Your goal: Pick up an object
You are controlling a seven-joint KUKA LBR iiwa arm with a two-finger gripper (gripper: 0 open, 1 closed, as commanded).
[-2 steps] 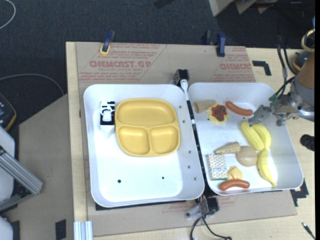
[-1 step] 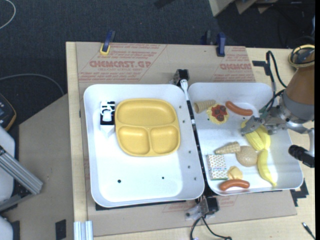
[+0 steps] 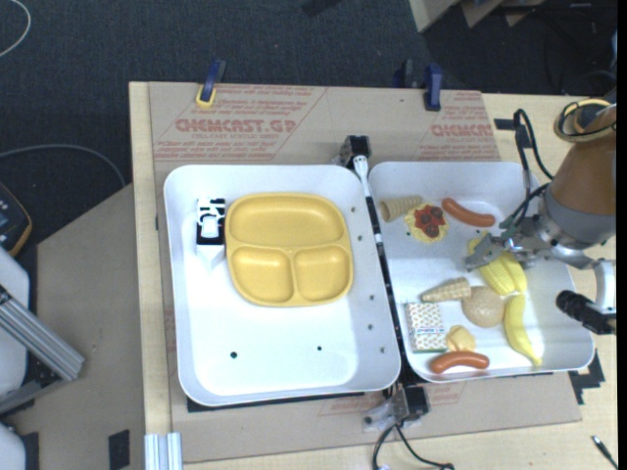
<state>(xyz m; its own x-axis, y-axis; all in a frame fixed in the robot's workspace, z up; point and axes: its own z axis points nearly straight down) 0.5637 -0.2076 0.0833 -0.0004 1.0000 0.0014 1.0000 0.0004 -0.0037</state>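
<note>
Camera view: a tan board-covered worktop (image 3: 294,125) on dark carpet (image 3: 147,27) is shown bearing two white bins. A yellow compartmented plastic tray (image 3: 289,246) lies in the left bin (image 3: 274,370). Toy foods fill the right bin (image 3: 549,360), where the jaws (image 3: 495,248) hang over yellow plastic bananas (image 3: 502,274); their opening cannot be told.

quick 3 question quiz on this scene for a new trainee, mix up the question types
1. True or false: the yellow divided plate lies in the right bin.
2. Which bin is the gripper over? A) left B) right
3. Fill in: the sausage near the right bin's front edge lies beside a checkered ___.

Key
1. False; it lies in the left bin.
2. B; it is beside the bananas.
3. packet
</note>
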